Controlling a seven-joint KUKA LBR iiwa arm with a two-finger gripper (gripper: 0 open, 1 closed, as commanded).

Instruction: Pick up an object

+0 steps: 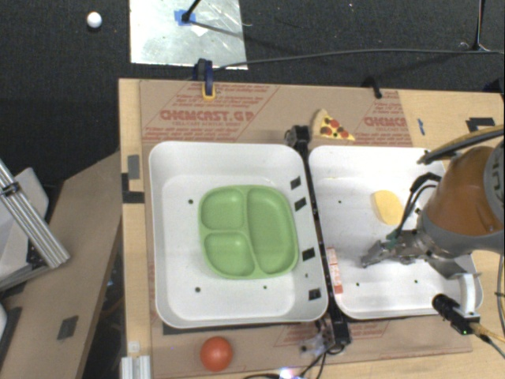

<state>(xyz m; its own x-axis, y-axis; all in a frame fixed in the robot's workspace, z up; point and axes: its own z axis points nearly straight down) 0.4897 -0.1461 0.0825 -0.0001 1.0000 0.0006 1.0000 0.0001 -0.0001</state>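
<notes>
Table [158,101] space at the near edge is taken by an orange-red ball [216,352], which is seen just in front of the left bin [170,212], outside it.

Next, the two white bins are seen side by side, touching along the middle. A green plate [248,231] with three parts is laid flat in the middle of the left bin. Nothing is seen on the plate.

The right bin [347,172] is reached into by the grey arm [465,204] from the right. An orange band is seen round the arm above the wrist. The tool [371,257] is held low over the floor of the right bin, pointing to the left. Whether its tips are spread or pressed together cannot be told, because they are small and dark. Nothing is seen pinched in the tool.

A flat yellow thing [387,206] is laid in the right bin, a little behind the tool and near it. It is not touched by the tool.

Farther back, a toy pizza slice [332,126] is seen on the table, just behind the place where the two bins meet. A blue and yellow clamp [206,79] is seen at the far edge of the table. Behind it, a shiny sheet [186,22] is laid on the dark floor, and a small white ball [95,20] is seen to its left.
</notes>
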